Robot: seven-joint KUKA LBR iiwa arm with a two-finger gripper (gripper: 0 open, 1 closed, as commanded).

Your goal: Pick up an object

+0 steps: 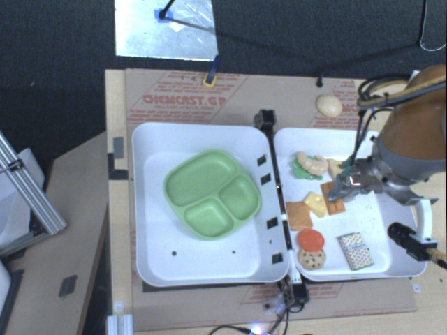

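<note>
You've got the gripper (340, 189) down in the right bin (391, 267), low over the loose pile in its middle. Its fingertips sit at the brown cracker-like tile (334, 195), touching or just above it; you can't tell which from this slant. You also can't tell whether the pincer is wide or narrow, since the wrist body covers the gap. Nothing visibly sits between its tips.

Right bin count, seven pieces:
- 1 brown tile under the gripper
- 1 pale yellow cheese-like wedge (315, 203), just left of the tile, touching it
- 1 tan flat square (298, 216), lower left of the wedge, by the divider wall
- 1 beige-and-green toy food piece (309, 165), upper left of the gripper
- 1 red-orange round (311, 240), below the tan square
- 1 chocolate-chip cookie (311, 259), touching the round's lower edge, near the bin's front wall
- 1 small patterned packet (355, 250), right of the cookie, lying apart from the rest

Left bin (150, 187): 1 green divided plate (211, 194), three compartments, sitting flat at centre.

Outside the bins: 1 cream egg-shaped object (329, 105) on the cardboard sheet (181, 96) behind the right bin, well apart from the gripper. 1 shiny foil-like square (165, 18) lies on the dark floor beyond the bench.
</note>
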